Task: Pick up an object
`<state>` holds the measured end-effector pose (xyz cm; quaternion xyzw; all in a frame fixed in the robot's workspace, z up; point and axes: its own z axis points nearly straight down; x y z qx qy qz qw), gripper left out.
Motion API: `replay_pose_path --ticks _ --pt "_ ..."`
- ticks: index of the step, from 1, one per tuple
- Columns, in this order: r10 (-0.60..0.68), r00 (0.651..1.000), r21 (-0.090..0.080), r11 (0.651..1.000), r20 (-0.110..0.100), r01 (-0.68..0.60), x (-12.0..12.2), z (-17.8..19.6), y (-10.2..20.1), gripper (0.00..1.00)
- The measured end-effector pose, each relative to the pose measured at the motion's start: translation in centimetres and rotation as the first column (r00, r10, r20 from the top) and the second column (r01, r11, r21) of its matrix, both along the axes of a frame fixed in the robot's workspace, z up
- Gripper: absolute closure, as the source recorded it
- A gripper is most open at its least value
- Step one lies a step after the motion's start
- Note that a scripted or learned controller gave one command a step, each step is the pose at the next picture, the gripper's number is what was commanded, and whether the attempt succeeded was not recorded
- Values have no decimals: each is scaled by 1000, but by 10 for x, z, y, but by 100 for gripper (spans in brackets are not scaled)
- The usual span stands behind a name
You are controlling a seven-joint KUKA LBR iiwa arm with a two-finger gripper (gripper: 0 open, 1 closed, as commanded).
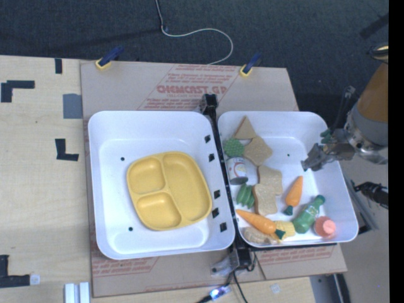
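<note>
The right bin [287, 126] holds a pile of toy food: a small orange carrot [293, 191], a longer carrot [255, 220], a green bottle [307, 214], a pink-orange round piece [326, 227], bread slices [268, 189], a tan triangular piece [245, 129], a green broccoli-like piece [233, 147] and a small can [238, 169]. My gripper [314, 161] hangs over the right part of this bin, up and to the right of the small carrot, with nothing visible between its fingers.
The left bin [110, 131] holds a yellow divided plate [168, 189]. Both bins rest on a cardboard sheet [189, 87] with blue and yellow clamps at its far edge. A white cable [196, 33] loops on the dark floor behind.
</note>
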<state>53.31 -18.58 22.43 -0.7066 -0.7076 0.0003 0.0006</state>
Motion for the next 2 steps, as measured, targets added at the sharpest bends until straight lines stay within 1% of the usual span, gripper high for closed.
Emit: replay_pose_path --ticks 1,2 --pt "5 1000 1 1000 0 -5 6 9 53 100" --pt "4 1000 1 1000 -1 -4 0 7 99 100"
